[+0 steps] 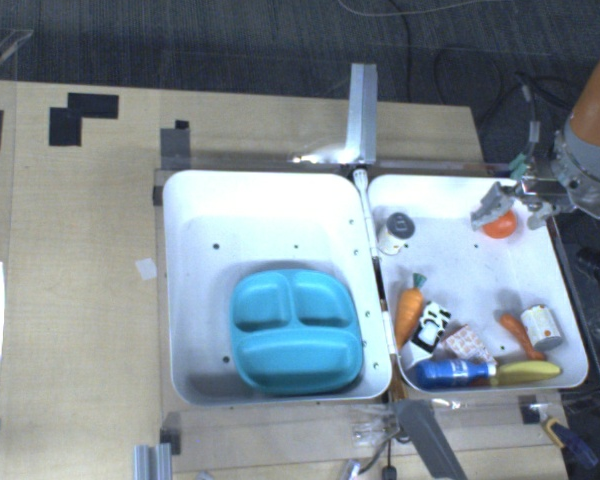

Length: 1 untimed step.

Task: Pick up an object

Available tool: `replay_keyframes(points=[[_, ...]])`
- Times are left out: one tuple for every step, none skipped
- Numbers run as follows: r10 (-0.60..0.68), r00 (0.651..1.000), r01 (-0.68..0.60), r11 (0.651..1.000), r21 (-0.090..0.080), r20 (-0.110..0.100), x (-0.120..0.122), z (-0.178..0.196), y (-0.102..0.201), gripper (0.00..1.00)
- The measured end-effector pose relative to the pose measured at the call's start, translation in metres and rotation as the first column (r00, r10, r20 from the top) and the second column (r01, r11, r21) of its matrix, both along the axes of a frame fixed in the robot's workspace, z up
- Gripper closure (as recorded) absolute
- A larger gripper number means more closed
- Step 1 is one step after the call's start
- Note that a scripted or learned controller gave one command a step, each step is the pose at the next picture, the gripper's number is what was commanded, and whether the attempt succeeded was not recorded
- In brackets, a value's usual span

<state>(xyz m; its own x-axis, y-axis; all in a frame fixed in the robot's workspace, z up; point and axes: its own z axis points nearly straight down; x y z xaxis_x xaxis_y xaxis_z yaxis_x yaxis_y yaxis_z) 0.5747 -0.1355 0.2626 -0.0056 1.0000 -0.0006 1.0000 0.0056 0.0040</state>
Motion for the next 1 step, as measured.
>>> replay_keyframes(points=[[0.111,0.994,-0.111,0.994,-0.002,0.001,0.0376,-0.0312,-0.0609,0.00]])
